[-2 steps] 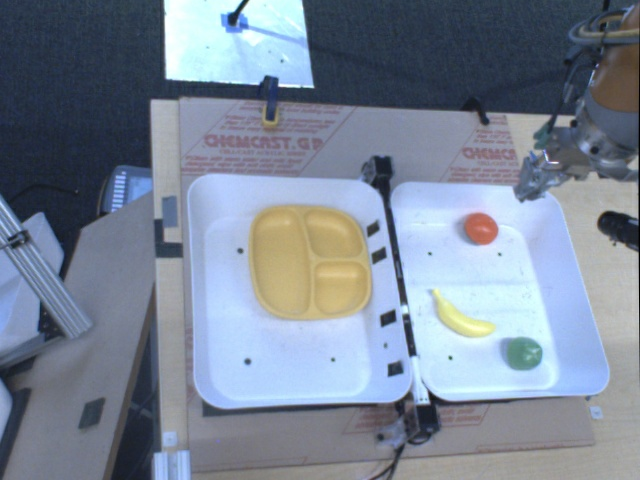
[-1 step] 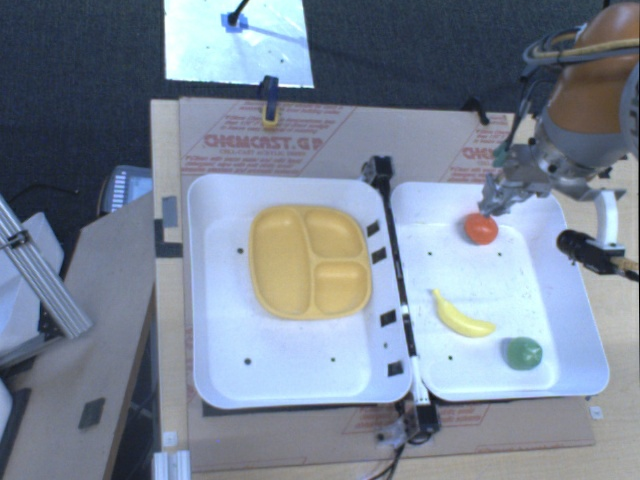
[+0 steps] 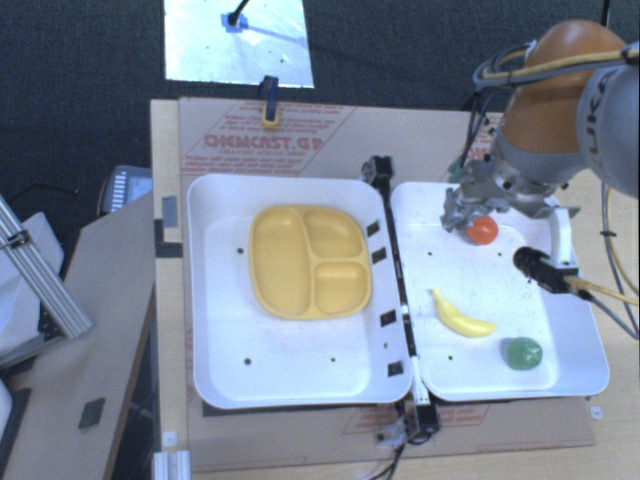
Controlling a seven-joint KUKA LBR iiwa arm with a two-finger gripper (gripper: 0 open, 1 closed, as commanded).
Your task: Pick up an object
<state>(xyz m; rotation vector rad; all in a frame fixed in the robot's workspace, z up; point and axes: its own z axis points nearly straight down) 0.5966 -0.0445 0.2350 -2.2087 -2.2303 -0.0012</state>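
Clearly, we had the gripper [image 3: 462, 211] low over the right bin's [image 3: 570, 368] far side, the orange ball [image 3: 483, 231] touching its near-right edge; jaw state we couldn't tell.

Two white bins [image 3: 300, 393] sit side by side. One holds a single yellow divided plate [image 3: 308, 261]. The other holds one banana [image 3: 462, 317], one orange ball [image 3: 483, 231] and one green ball [image 3: 522, 352].

Tray [image 3: 305, 261] in left bin [image 3: 215, 298]; banana [image 3: 460, 317] in right bin [image 3: 570, 363].
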